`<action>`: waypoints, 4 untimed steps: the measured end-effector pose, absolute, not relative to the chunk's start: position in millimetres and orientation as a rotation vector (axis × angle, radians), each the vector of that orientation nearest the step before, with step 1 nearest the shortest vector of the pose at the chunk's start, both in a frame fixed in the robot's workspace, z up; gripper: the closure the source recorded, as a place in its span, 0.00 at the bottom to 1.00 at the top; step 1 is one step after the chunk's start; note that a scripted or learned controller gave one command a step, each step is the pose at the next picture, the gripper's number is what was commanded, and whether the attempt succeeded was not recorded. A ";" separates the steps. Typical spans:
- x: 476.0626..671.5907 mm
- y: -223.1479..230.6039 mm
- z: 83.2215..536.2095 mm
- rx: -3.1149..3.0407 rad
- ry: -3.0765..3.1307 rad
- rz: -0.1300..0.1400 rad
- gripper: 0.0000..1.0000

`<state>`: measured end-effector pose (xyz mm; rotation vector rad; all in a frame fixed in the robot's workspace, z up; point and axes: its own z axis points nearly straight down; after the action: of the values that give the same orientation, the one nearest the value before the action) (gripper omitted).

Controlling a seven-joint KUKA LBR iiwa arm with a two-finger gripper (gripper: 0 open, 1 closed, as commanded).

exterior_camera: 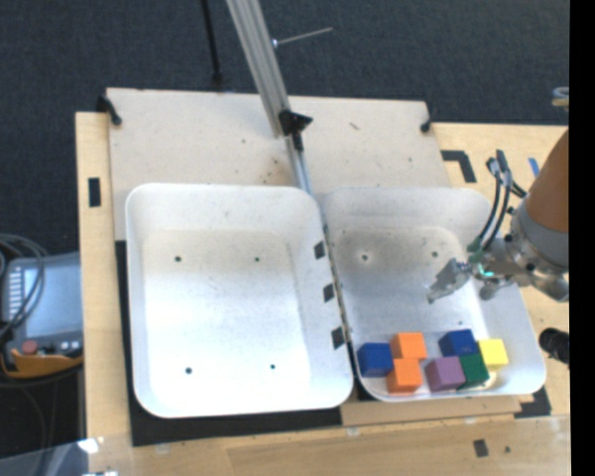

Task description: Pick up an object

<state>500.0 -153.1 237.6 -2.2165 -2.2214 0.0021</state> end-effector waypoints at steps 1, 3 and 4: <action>500.9 -153.4 239.8 -2.223 -2.222 -0.002 0.00; 506.4 -141.4 121.2 -2.223 -2.215 0.005 0.00; 507.3 -143.2 98.1 -2.227 -2.219 0.000 0.00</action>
<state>507.3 -143.2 98.1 -2.2269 -2.2191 0.0002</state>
